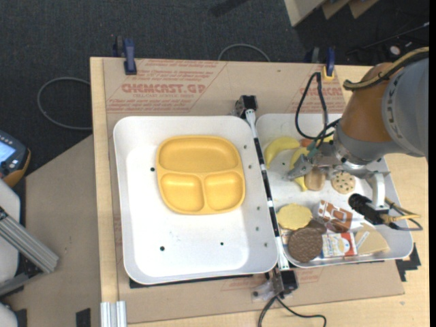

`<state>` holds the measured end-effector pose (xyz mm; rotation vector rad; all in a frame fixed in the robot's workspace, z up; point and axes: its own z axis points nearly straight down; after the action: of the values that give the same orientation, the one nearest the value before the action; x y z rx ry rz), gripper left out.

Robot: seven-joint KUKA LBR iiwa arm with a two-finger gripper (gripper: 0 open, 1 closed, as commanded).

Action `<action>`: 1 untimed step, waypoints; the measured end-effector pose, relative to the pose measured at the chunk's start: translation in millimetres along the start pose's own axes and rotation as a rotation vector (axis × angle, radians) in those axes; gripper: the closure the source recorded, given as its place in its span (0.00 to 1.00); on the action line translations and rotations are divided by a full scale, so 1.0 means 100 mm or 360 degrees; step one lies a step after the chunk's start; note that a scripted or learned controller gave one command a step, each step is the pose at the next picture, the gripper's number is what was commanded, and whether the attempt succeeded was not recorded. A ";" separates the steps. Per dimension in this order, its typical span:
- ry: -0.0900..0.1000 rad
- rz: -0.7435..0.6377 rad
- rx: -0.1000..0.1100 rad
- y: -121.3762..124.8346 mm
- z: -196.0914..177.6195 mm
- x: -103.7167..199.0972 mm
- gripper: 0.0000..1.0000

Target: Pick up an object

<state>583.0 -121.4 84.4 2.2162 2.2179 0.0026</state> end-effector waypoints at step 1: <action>0.0003 -0.0004 -0.0001 0.55 0.00 0.11 0.00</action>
<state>637.7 -110.3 85.1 2.2137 2.2212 0.0055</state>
